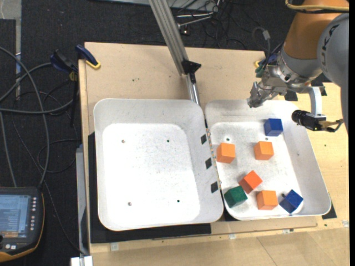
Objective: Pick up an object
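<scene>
Over right bin [310, 165], arm [310, 37] raised.

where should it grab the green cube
Take the green cube from straight above, fingers on its upper-left and lower-right faces. It sits rotated, close to the bin's left wall, with an orange cube close at its upper right, so that is probably the freer axis.

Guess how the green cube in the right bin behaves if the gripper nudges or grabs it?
The green cube looks rigid with flat faces, so it should slide rather than roll. It sits at the right bin's left wall with an orange cube close by, so finger clearance looks tight.
</scene>
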`<state>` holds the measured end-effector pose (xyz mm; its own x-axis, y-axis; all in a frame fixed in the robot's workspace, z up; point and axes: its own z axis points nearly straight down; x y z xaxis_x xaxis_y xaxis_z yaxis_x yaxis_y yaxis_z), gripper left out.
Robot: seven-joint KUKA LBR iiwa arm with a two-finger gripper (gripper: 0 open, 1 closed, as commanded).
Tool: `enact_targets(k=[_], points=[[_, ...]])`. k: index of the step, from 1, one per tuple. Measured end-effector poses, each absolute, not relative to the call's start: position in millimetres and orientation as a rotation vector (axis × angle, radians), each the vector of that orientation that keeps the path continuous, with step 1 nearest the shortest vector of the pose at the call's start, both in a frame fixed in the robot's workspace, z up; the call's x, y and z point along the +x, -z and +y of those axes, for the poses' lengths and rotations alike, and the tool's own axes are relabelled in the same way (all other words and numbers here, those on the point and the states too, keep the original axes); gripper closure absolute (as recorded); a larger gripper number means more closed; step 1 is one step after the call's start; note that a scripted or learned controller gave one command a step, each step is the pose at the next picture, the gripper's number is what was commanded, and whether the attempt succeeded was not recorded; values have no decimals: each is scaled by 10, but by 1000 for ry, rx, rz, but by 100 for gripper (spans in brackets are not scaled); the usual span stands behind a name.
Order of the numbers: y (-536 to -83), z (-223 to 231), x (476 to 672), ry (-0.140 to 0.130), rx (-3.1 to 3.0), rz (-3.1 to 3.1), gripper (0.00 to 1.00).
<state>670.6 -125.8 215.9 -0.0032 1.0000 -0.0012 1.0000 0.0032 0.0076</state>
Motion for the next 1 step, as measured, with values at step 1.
enact_targets(k=[1], points=[[-2704,-1257,6723,-7,2213,2220,100]])
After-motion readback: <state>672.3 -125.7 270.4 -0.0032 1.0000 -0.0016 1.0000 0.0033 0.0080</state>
